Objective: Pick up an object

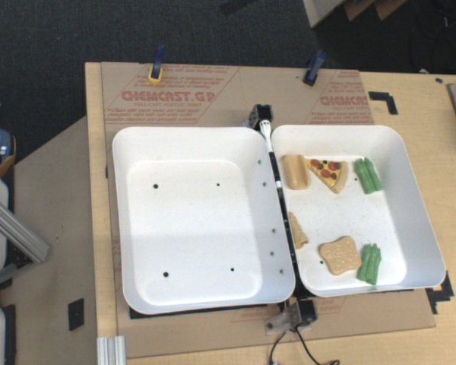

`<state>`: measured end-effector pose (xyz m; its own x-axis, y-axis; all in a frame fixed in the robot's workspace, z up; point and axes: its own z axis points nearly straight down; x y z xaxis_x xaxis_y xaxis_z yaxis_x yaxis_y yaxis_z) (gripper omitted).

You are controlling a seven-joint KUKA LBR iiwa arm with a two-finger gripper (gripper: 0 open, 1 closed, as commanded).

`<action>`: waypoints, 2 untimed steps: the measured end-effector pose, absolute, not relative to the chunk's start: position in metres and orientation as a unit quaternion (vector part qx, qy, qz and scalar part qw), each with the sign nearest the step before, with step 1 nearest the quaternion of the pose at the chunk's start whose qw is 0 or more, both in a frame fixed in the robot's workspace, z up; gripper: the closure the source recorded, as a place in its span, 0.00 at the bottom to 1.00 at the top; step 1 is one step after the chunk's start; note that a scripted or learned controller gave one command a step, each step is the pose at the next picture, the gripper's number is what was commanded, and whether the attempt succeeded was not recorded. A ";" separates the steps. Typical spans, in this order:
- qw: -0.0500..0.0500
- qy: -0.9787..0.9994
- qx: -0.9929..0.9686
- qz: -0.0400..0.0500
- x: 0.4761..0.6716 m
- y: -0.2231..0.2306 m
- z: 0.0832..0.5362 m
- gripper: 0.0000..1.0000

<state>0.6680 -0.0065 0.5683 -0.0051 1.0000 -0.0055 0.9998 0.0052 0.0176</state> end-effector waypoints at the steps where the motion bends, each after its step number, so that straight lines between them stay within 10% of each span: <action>1: 0.010 0.709 0.705 0.005 0.668 -0.006 0.579 1.00; 2: 0.013 0.710 0.704 0.007 0.669 -0.005 0.590 1.00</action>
